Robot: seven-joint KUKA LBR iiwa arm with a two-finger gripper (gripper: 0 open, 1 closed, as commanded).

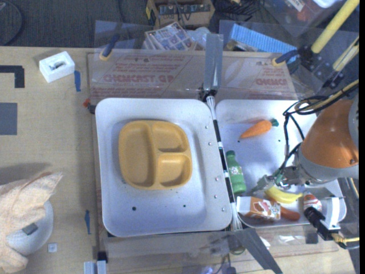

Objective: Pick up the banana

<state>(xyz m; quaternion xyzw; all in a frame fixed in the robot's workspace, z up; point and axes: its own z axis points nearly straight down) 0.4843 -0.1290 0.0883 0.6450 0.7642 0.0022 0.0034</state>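
The yellow banana lies in the right bin, near its front edge, curved with its ends pointing up. My gripper hangs right over the banana's left half, at the end of the grey arm with the orange band. The wrist hides the banana's upper right side. I see nothing lifted off the bin floor.
In the right bin also lie an orange carrot at the back, a green bottle along the left wall, an orange carton touching the banana's front, and a red-and-white item. The left bin holds a yellow divided plate.
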